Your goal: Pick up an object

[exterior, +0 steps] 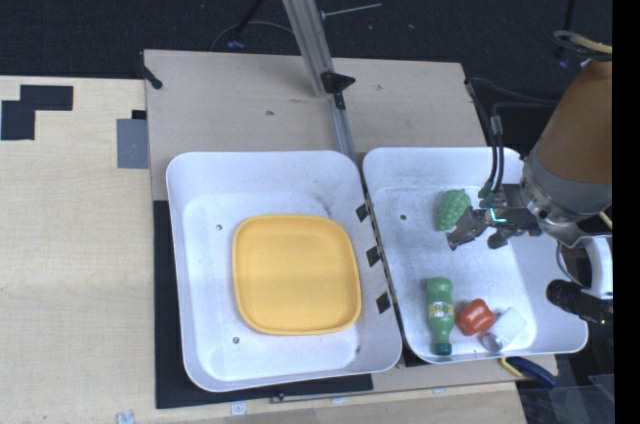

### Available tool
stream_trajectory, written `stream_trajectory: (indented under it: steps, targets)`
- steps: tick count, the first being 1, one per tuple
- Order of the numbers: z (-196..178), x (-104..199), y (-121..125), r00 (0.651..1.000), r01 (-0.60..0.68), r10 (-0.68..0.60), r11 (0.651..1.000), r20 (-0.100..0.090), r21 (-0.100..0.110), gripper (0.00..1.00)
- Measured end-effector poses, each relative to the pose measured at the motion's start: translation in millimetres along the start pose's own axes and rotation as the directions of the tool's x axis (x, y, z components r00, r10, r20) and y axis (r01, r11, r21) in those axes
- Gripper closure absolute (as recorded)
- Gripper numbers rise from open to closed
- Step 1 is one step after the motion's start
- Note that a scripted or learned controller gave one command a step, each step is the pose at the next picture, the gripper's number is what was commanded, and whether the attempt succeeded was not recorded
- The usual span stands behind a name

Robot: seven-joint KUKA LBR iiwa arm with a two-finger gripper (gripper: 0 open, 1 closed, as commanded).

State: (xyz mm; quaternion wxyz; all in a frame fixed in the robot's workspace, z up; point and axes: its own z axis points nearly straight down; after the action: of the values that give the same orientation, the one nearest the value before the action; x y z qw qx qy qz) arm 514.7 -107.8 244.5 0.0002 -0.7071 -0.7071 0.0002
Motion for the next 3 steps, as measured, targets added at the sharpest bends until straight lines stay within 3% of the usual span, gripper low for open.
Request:
stream_trajectory:
  steps: [1,3]
  targets:
    - [0,0,0,1.0,0.0,0.0,1.0,0.0,0.0,0.0]
    - [101,10,0,1.0,0.001,-0.001,1.0,-0.001,0.005,0.0]
